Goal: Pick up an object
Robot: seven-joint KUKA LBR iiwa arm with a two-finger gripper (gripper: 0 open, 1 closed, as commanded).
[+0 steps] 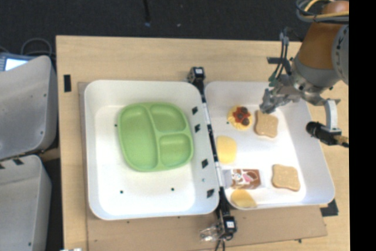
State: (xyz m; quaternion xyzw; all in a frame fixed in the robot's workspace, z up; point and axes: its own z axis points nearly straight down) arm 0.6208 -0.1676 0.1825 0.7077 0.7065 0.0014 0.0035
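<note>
The gripper (269, 104) hangs in the upper part of the right bin (311, 185), its tip just above and left of a toast slice (266, 125), nothing visibly between its jaws; whether it is open I cannot tell. A second toast slice (285, 177) lies lower right. The green divided plate (155, 136) sits in the left bin (100, 197)
</note>
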